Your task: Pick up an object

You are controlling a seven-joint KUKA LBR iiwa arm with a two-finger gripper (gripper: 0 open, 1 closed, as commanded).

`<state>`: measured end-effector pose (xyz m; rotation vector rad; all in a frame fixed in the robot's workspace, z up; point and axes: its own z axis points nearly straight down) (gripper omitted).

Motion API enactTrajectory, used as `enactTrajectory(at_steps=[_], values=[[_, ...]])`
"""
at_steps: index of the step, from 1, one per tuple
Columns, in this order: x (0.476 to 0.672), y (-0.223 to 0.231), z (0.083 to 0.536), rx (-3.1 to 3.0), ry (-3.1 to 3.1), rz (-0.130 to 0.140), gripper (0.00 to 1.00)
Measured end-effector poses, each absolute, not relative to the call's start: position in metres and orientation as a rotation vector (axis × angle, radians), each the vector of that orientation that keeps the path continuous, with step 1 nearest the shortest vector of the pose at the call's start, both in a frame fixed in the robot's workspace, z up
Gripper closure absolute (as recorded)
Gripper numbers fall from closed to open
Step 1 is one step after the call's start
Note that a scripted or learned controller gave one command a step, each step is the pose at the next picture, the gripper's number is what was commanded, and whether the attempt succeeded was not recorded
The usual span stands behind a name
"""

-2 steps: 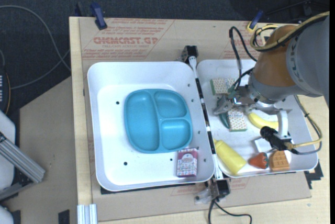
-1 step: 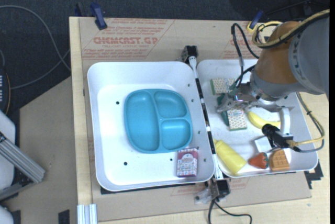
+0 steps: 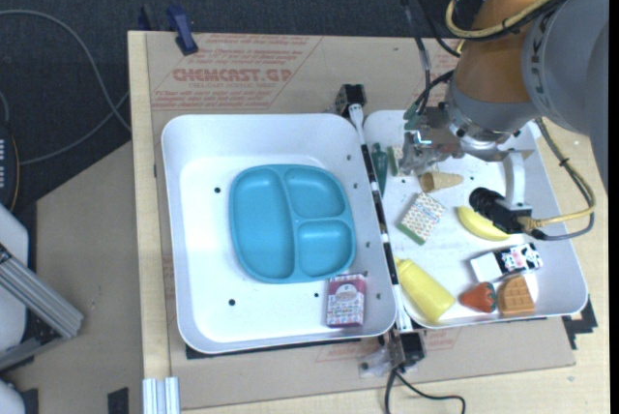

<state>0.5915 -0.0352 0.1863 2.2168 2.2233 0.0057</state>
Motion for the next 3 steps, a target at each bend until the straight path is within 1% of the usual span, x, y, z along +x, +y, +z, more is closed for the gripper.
enactTrajectory(at_steps=[1,2,3], values=[[0.603,-0.085,0.190,2.220,2.218,0.000,1.00],[0.600,-0.112,0.168,2.224,2.221,-0.003,1.00],[0.599,-0.115,0.157,2.224,2.222,-0.003,1.00]])
